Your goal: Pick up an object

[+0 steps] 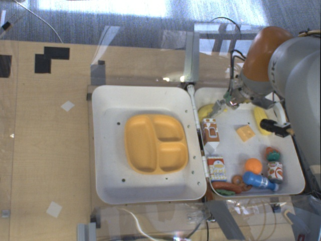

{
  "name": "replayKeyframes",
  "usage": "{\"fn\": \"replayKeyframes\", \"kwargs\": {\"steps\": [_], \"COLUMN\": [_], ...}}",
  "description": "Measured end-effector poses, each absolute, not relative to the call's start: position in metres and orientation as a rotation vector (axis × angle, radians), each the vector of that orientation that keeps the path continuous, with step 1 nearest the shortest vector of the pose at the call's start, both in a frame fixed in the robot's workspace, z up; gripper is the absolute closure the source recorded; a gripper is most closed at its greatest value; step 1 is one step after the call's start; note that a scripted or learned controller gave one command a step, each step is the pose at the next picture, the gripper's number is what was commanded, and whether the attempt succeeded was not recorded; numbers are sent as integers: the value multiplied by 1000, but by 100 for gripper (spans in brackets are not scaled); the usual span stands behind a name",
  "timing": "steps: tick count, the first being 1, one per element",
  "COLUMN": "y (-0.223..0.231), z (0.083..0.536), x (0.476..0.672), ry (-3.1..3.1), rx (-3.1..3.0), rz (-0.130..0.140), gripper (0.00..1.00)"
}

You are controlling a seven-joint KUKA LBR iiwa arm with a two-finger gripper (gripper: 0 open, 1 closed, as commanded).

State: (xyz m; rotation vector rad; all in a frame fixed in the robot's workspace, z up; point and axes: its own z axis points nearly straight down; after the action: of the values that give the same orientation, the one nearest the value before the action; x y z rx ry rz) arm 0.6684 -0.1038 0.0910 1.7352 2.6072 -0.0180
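So the arm (288, 59) comes in from the right and hangs over the back of the right bin (297, 177), with the gripper (226, 103) low near the bin's far left corner. From where I'm standing it's too small and blurry to say how it's set, and I can't make out anything held in it.

The stuff to pick from is all in that right bin. A yellow banana (204, 110) sits just beside the gripper, at the back left. Below it a small brown and white carton (211, 130) lies against the left wall, and another little box (216, 167) is further toward the front. A pale yellow cheese-like wedge (245, 133) sits mid-bin, and a second yellow piece (260, 119) is near the right wall, partly under the arm. Up front there's an orange ball (254, 165), a blue bottle (259, 181) lying on its side and a reddish sausage-looking thing (229, 187).

The left bin (105, 185) has a yellow divided tray (155, 143) lying flat in the middle. Both bins sit side by side on the wooden worktop (45, 149).
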Motion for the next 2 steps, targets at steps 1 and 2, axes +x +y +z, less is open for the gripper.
{"fn": "replayKeyframes", "kwargs": {"steps": [1, 2], "y": [-99, -98], "z": [100, 101], "x": [669, 670], "ry": [2620, 2618], "rx": [1727, 1724], "rz": [-12, -6], "gripper": [100, 0]}}
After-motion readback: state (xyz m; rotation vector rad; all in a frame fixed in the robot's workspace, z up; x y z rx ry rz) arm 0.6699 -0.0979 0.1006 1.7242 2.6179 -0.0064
